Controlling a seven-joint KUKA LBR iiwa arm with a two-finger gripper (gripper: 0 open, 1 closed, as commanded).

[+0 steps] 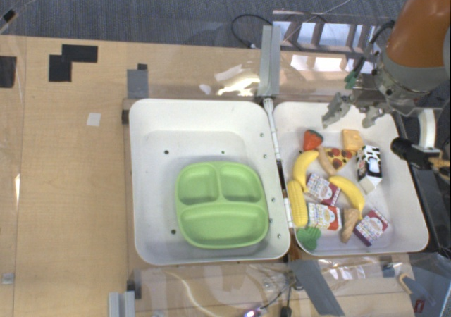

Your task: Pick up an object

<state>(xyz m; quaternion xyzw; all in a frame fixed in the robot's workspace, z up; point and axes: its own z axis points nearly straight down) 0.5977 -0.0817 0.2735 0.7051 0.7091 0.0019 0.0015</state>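
My gripper point(350, 114) hangs over the far part of the right bin point(416, 210), its two grey fingers spread apart with nothing between them. Just below it lie a toy strawberry point(313, 139) and an orange bread piece point(352, 140). Further toward the front are a pizza slice point(335, 159), a black-and-white milk carton point(369, 163), two bananas point(304, 168) point(350, 191), a corn cob point(297, 203) and several small red-and-white cartons point(323, 215).
The left bin point(151, 132) holds a green divided plate point(222, 203). A grey post point(269, 62) stands at the far end of the divider between the bins. The arm's orange band point(423, 20) looms at the upper right.
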